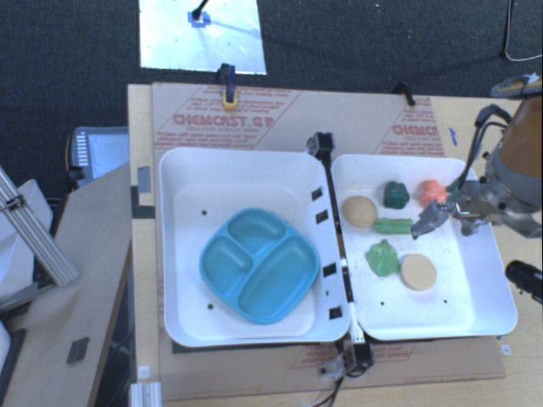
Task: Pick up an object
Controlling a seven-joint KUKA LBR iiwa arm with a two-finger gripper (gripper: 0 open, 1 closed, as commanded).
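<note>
Over the right bin (492,312), the pincer (428,219) hangs just beside the green bean-shaped piece (392,225), its state impossible to tell, and no item is lifted yet: every toy food lies in the bin, so the pick remains to be made.

I see my arm (519,155) coming in from the right side of the camera view, grey, with the orange band above the wrist. The wrist is bent so that the gripper (427,221) points to the left and a little downward. The gripper body is grey metal, and its tip is the part farthest to the left. At this angle I cannot tell how the fingers stand, and I see nothing between them.
</note>
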